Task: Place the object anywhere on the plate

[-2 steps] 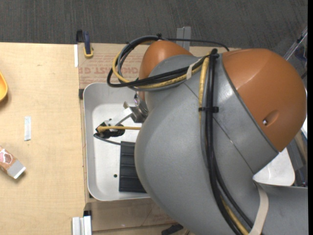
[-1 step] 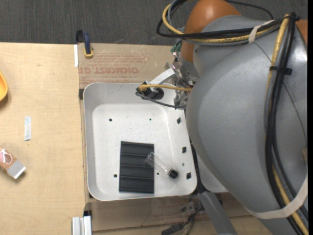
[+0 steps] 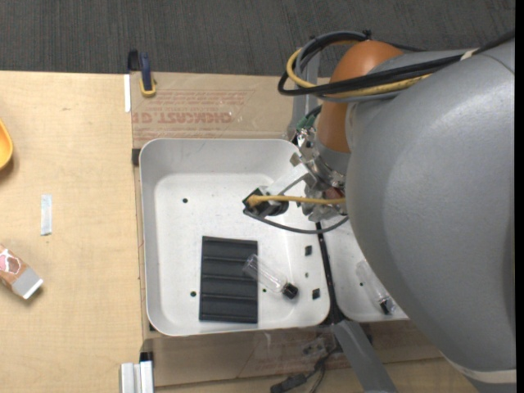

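Observation:
A black ribbed rectangular plate [image 3: 228, 279] lies flat in the lower middle of the left white bin [image 3: 164, 170]. A small clear tube with a black cap [image 3: 272, 277] lies at the plate's right edge, its clear end over the plate and its capped end on the bin floor. My gripper [image 3: 316, 185] hangs at the bin's right wall, up and to the right of the plate and well apart from the tube. The large grey arm hides much of the gripper.
The right bin [image 3: 360, 305] is mostly hidden by the arm; a small clear item [image 3: 382, 301] lies in its visible corner. On the wooden bench to the left lie a small silver piece [image 3: 46, 215] and a wrapped block [image 3: 18, 273]. A blue clamp [image 3: 143, 70] sits at the cardboard's top edge.

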Available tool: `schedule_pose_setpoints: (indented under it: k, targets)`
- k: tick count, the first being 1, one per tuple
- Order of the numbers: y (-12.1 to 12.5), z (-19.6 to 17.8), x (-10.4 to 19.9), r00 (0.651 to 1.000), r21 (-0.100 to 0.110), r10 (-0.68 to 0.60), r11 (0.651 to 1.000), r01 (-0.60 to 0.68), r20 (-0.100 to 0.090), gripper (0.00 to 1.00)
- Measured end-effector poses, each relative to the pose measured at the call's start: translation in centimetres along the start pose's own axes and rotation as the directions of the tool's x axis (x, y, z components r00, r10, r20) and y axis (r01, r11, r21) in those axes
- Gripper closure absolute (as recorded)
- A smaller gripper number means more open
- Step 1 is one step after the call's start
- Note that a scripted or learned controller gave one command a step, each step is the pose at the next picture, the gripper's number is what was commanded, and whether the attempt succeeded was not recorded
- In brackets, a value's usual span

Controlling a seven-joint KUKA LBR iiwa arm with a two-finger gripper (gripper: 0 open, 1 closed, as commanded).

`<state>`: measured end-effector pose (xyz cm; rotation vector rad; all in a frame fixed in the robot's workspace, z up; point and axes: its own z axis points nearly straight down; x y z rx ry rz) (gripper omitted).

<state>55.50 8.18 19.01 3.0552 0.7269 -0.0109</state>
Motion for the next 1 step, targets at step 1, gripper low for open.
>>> schedule_pose_setpoints:
  k: [1]
  targets:
    - [-5.25,4.19,-2.28,0.947,0.001,-0.321,0.947,0.321,0.000,1.00]
